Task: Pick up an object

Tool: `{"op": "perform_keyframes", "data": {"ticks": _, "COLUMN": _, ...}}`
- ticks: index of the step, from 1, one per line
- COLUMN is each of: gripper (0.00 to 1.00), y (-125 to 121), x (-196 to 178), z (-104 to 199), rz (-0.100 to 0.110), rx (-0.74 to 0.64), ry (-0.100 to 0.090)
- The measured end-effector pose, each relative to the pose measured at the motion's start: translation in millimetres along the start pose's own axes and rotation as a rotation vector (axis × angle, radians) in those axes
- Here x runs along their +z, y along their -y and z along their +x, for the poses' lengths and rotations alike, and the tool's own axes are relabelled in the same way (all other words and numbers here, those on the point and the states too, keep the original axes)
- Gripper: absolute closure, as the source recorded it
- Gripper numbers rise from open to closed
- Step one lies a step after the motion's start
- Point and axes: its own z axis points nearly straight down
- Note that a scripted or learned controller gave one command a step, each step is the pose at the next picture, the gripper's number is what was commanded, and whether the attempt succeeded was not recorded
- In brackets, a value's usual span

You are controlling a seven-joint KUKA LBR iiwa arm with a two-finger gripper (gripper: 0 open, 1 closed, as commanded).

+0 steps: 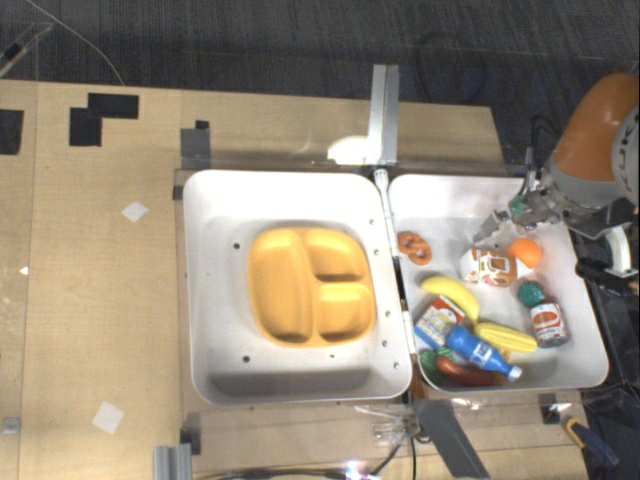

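Note:
The right bin (440, 203) holds a heap of small toys: a brown pretzel (413, 247), a white and orange carton (487, 266), an orange ball (527, 253), two yellow bananas (450, 294), a small bottle with a green cap (541, 314) and a blue bottle (479, 351). My gripper (506, 224) hangs at the bin's far right, just above and behind the carton and the ball. Its fingers (489, 230) are open, with nothing between them.
The left bin (215, 268) holds a yellow divided tray (308, 284). A red and white pack (437, 321) and a red and green item (463, 371) lie at the right bin's near edge. A metal post (384, 118) stands behind the wall between the bins.

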Motion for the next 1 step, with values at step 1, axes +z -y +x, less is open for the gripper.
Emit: {"op": "perform_keyframes", "data": {"ticks": 1, "gripper": 0.0, "y": -46.9, "x": 14.5, "z": 30.6, "rz": 0.008, "rx": 0.182, "ry": -0.005}}
